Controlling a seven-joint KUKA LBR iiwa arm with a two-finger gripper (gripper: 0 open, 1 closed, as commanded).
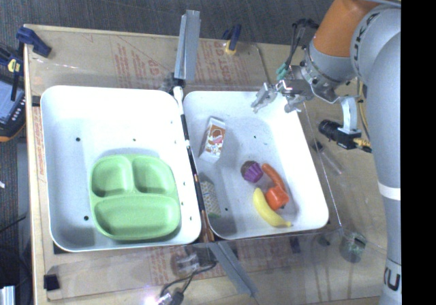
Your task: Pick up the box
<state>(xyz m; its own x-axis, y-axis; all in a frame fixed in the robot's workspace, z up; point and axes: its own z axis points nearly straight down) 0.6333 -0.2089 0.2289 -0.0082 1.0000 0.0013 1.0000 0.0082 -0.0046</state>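
- The end effector (pixel 278 99) hangs over the far right corner of the right bin (pixel 300 143), its two metal fingers spread apart with nothing between them.
- The grey arm (pixel 381 92) with its orange band (pixel 344 21) comes in from the right side of the scene, above the bin's far right edge.
- The box (pixel 214 139), small and white with a red picture on its face, lies in the far left part of the right bin, close to the wall shared with the other bin and well apart from the end effector.
- Nearer in the same bin, a purple item (pixel 252 172) sits just beside an orange carrot-like piece (pixel 275 186), and a yellow banana (pixel 269 210) lies just in front of them towards the near right corner.
- A dark, speckled flat item (pixel 210 198) rests along the left wall of the right bin, nearer than the box.
- The left bin (pixel 68 126) holds a green divided tray (pixel 134 197) in its near half.
- Both bins stand side by side on the counter (pixel 122 58), with a blue clamp (pixel 33 39) at its far left corner.
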